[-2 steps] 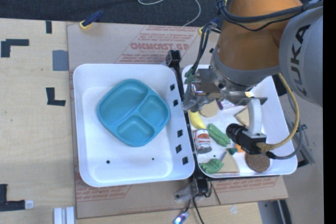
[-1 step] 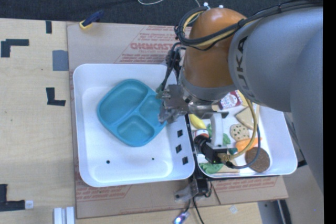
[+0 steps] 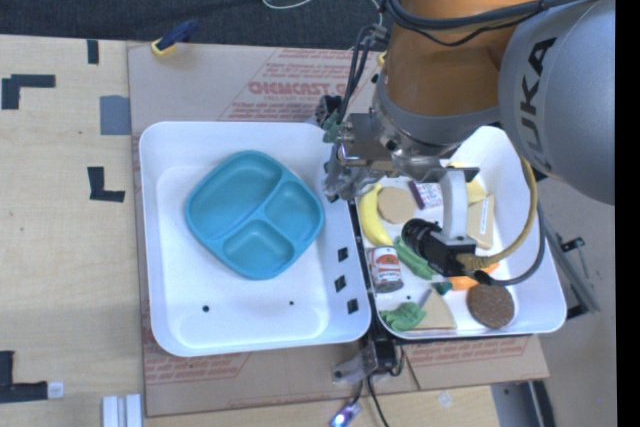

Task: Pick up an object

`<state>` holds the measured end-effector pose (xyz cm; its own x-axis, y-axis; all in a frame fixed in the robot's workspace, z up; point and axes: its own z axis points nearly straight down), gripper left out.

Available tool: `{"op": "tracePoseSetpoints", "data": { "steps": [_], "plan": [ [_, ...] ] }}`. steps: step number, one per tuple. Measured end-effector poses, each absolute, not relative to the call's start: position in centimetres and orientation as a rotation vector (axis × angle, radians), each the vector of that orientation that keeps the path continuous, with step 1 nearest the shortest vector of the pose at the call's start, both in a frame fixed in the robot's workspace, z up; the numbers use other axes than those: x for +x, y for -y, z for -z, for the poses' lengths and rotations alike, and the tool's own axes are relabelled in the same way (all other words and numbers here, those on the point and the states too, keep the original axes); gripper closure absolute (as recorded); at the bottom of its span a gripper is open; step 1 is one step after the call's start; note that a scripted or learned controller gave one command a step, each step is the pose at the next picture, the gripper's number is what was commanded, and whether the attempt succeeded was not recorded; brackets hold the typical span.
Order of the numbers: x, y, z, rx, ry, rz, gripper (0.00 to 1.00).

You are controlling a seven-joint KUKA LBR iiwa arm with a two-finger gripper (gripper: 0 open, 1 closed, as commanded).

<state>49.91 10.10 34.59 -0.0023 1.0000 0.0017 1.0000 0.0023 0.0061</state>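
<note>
Banana (image 3: pixel 372 218) — light, firm, smooth-skinned, probably best pinched across its middle — lies at the right bin's (image 3: pixel 548 315) left edge, just below the gripper (image 3: pixel 345 170), whose opening cannot be told.

— What lies in the right bin (image 3: pixel 548 310)?

— A heap of toy food. A banana (image 3: pixel 372 218), yellow and curved, lies near the bin's left wall, with a tan cookie (image 3: pixel 395 206) just beside it. Below the banana a small can (image 3: pixel 386 269) with a red label lies tilted.

— And further along?

— A brown round patty (image 3: pixel 491 306) lies flat near the front right corner, an orange carrot (image 3: pixel 470 282) touching its upper edge. A green leafy piece (image 3: pixel 405 318) lies at the front wall on a tan slice (image 3: pixel 437 314). A pale yellow cheese wedge (image 3: pixel 481 214) lies toward the right.

— The left bin (image 3: pixel 160 215)?

— A blue divided plate (image 3: pixel 255 213), three compartments, lying flat, turned at a slant.
</note>
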Motion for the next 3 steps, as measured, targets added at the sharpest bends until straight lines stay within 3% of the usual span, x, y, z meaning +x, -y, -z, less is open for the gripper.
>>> {"op": "tracePoseSetpoints", "data": {
  "steps": [1, 2, 3],
  "plan": [
    [49.8, -10.1, -35.0, 2.219, -2.226, 0.005, 1.00],
    [48.3, -10.8, -34.6, 2.221, -2.224, 0.004, 1.00],
    [48.4, -3.6, -43.4, 2.223, -2.211, -0.009, 1.00]
  ]
}}
